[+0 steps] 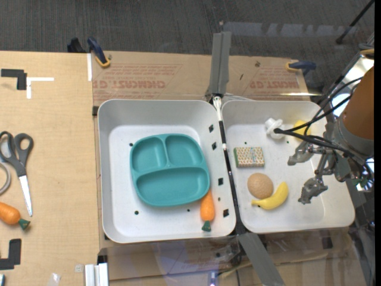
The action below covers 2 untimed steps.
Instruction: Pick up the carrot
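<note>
1. In the left white plastic bin [113, 177], near its front right corner, the small orange toy carrot [206, 208] lies just beside the teal divided plate [171, 169], long axis running roughly front to back, green tip toward the front rim
2. The metal two-finger claw [308, 174] hangs over the right white bin [333, 216], well apart from that carrot, which lies to its left across the divider
3. The claw's fingers look spread and hold nothing
4. The grey arm with its orange band [361, 109] reaches in from the right, wrist tipped downward

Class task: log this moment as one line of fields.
gripper: over right bin, open, holding nothing | carrot: left bin, beside teal plate | pick: not done
</note>
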### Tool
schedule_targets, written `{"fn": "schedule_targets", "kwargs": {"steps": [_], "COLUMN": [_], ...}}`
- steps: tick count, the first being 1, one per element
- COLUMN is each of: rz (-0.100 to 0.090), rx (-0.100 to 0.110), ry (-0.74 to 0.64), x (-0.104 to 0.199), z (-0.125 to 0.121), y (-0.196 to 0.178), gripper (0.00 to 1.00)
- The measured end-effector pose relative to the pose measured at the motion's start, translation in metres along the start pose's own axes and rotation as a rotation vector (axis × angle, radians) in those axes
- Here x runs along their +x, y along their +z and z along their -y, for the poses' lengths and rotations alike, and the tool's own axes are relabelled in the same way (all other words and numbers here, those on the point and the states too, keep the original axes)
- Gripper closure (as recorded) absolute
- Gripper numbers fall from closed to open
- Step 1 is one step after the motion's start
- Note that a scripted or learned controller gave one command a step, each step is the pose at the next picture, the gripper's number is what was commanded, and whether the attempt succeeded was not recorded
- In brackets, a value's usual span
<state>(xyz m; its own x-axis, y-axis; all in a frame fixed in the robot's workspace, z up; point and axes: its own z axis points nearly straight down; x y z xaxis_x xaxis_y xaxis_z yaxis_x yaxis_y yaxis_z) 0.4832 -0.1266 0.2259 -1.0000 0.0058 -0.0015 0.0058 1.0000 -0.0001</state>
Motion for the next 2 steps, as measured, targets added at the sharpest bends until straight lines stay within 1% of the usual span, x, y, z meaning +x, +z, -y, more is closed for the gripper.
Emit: {"fn": "schedule_targets", "kwargs": {"steps": [1,2], "rz": [0.0,-0.001], "rx": [-0.001,0.001], "ry": [-0.036,0.297], "x": [0.005,-0.027], "z": [-0.061,-0.092], "y": [0.034,0.035], "gripper": [0.0,0.0]}}
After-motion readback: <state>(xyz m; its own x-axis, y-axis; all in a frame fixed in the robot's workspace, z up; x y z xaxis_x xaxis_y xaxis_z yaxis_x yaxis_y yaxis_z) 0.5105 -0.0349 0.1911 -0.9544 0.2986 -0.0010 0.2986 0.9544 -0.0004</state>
